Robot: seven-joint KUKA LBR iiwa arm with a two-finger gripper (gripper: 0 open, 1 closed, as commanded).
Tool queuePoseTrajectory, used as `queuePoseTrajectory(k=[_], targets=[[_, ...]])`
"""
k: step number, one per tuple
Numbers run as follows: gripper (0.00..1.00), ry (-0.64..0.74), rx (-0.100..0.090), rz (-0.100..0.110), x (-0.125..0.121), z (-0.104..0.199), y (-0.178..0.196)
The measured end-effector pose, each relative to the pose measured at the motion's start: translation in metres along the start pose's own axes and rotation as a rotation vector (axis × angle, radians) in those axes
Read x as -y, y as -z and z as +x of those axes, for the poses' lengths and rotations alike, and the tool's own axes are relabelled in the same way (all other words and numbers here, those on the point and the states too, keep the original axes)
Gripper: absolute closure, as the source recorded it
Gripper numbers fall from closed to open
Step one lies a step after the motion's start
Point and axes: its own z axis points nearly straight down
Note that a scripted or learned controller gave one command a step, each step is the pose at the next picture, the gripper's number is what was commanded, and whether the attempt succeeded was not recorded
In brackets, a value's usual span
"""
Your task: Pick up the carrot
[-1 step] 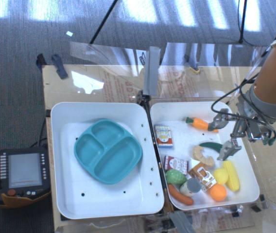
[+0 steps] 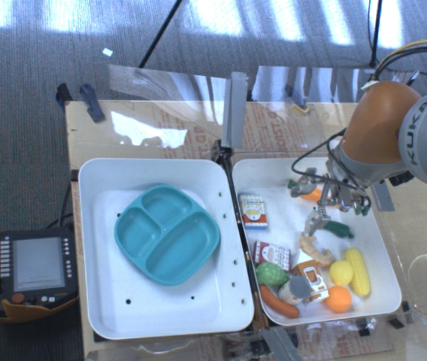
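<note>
A: Starting far left of the desk (image 2: 101, 138) — a handheld pendant (image 2: 34, 271) with a grey screen sits off its edge. Then the left bin (image 2: 97, 201), and in it a teal divided plate (image 2: 167, 234), turned at a slant.

B: And across the divider, the right bin (image 2: 262, 175). Where's the carrot?

A: Carrot (image 2: 314, 195) is toward the bin's back right, just under the gripper (image 2: 332, 201). A small orange patch is what I get; most of it is covered by the wrist and cables.

B: Which way does it point?

A: Can't call it. Too little shows to read a long axis or a tip. It's orange, smooth-looking, with a greenish bit (image 2: 298, 187) just left of it that may be its leafy end — I can't be sure.

B: Fingers?

A: Hidden in the clutter of metal and cable. Whether they are spread or pinched I cannot tell, and I can't see the carrot between them.

B: Rest of that bin?

A: Left of the carrot, a small box (image 2: 252, 210). Toward the front: a red carton (image 2: 271, 253), a green vegetable (image 2: 271, 274), a sausage (image 2: 279, 301). Right of those, a lemon (image 2: 340, 272), an orange (image 2: 338, 298), and a corn cob (image 2: 358, 271) lying front to back.
</note>
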Motion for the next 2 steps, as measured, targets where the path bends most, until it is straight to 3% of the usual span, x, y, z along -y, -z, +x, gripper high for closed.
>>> queuePoseTrajectory(k=[1,2], targets=[[1.0,0.007,0.0,-0.001,-0.004,-0.001,0.008],[1.0,-0.043,-0.002,0.001,0.054,0.063,0.045]])
